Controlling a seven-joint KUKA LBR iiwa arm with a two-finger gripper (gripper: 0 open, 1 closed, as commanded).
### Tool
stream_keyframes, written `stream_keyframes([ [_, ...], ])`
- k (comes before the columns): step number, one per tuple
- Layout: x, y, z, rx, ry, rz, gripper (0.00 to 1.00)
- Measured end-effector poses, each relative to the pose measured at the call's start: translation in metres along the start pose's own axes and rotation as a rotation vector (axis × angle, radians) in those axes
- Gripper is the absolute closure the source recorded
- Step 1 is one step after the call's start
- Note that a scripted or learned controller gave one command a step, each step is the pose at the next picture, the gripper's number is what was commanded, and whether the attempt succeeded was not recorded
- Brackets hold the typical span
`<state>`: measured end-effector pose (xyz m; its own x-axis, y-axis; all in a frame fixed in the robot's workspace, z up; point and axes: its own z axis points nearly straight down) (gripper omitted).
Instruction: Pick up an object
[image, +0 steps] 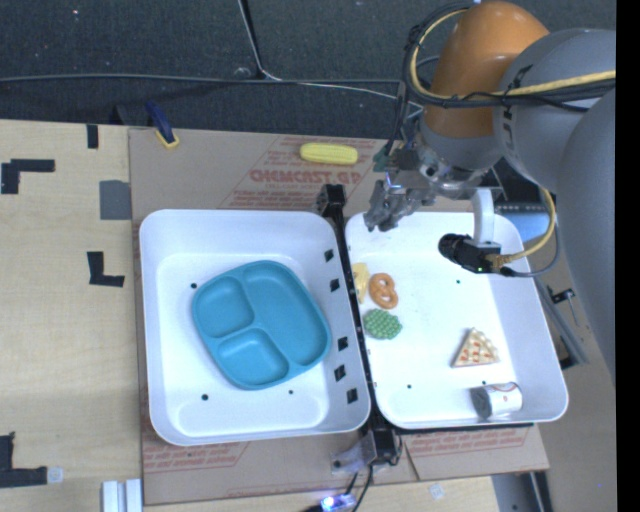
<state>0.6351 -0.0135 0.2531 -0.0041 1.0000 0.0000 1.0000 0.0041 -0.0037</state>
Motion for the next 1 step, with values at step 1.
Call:
stream_keyframes([
  [1, 0.0531, -0.0168, 0.0168, 0.0, 0.0, -0.001, 1.0],
])
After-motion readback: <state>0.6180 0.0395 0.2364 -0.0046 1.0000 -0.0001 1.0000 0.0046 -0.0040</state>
